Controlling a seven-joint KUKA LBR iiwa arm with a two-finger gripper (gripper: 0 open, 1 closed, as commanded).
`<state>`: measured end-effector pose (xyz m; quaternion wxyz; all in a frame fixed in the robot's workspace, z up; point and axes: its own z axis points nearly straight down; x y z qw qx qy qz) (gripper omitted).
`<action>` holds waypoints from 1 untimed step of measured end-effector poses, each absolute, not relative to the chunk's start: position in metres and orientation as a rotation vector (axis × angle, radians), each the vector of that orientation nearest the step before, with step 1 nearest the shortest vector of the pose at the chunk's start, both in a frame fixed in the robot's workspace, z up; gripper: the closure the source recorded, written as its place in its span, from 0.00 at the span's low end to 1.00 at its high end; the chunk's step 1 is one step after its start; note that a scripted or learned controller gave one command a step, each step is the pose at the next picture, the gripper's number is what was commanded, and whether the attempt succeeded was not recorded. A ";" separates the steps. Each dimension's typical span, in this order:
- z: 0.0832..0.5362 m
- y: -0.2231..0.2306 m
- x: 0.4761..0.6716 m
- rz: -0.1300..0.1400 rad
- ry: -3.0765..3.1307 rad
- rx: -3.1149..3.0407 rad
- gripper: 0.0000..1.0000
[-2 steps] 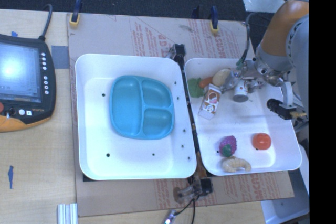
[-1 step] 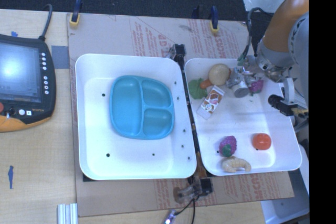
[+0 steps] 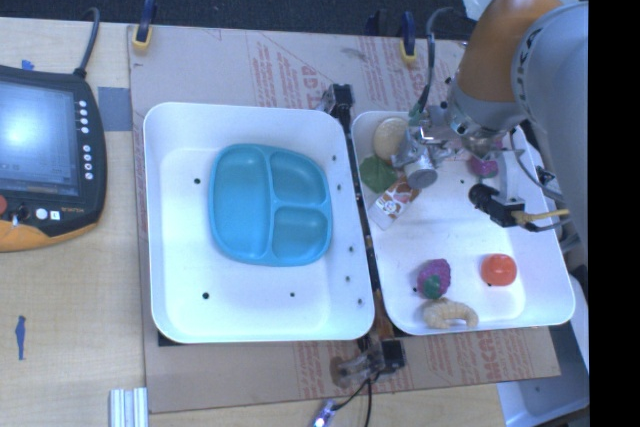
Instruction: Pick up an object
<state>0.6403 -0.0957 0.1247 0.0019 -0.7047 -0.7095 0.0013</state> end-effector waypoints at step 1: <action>0.192 -0.056 0.599 0.004 -2.224 -2.213 1.00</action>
